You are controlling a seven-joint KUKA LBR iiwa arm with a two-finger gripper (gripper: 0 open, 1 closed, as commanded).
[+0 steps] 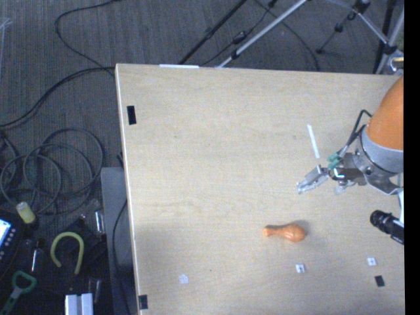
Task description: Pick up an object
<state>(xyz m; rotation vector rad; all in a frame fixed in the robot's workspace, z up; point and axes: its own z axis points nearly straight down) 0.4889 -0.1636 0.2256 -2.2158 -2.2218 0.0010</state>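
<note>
From my seat I see the grey arm with its orange band coming in from the right of the camera view, and its two-finger metal tool hangs over the pale wooden bench, pointing left and slightly down. The two thin fingers lie close side by side at the tips, and I see nothing between them; whether they are fully together I cannot tell from this angle. A green fitting sits just behind the fingers, on the wrist.

The small orange pear-shaped object, with a narrow neck pointing left and a rounder end to the right, lies flat on the bench, below the tool in the picture and apart from it. A short white stick lies on the bench above the tool, tilted a little off upright in the picture, near the wrist but not touching it.

A few small square markers are stuck to the bench: a black one near the left edge, and a pale one below the orange object. Off the bench to the left, black cables coil on the dark carpet.
</note>
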